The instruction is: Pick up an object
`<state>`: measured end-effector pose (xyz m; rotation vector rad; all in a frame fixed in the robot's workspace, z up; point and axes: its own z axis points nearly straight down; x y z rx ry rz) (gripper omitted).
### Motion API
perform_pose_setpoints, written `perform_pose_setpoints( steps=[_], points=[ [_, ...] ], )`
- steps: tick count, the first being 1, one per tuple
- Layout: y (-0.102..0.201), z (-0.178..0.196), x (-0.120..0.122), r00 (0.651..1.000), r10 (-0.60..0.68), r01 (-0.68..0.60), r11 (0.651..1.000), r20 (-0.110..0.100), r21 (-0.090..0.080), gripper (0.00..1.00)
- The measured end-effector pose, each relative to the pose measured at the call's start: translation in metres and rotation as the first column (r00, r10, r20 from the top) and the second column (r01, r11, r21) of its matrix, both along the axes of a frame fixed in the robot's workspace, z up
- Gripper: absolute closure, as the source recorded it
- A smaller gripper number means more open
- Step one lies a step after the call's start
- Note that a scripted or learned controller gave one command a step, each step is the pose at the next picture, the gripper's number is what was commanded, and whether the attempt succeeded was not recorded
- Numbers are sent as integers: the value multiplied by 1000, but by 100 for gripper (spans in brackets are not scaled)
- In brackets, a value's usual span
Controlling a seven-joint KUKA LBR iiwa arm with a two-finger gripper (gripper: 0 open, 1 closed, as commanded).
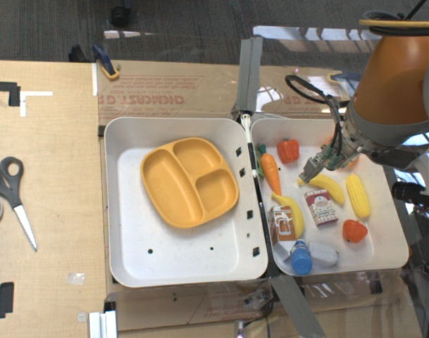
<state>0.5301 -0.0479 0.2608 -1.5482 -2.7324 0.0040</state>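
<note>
Two shallow white bins sat side by side, and the right white bin (383, 255) was the crowded one, so everything here is placed from it. Inside it, a red toy pepper (288, 151) lay near the far wall, an orange toy carrot (270, 172) ran along the left wall, and a yellow toy banana (292, 215) curved beside a brown snack packet (281, 225). Toward the near wall lay a clear plastic bottle with a blue cap (307, 255); a small red-and-white carton (320, 208) sat mid-bin, a yellow corn cob (358, 195) and a red toy tomato (354, 231) on the right side. Left of that bin, the neighbouring white bin (122, 210) carried an orange divided plastic plate (190, 181). The two-finger gripper (315, 168) hung low in the right bin, right beside a second small yellow banana (328, 187), its tips just at that fruit's upper end; whether the fingers were spread or closed couldn't be told.
</note>
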Motion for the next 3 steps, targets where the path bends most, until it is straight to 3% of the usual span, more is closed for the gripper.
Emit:
perform_pose_setpoints(
  steps=[1, 2, 3],
  points=[
    [-62, -96, -29, 970, 244, -244, 970, 1, 2, 100],
    [-1, -13, 10, 990, 143, -143, 990, 2, 1, 100],
    [-31, -70, -52, 963, 270, -270, 963, 1, 2, 100]
  ],
)
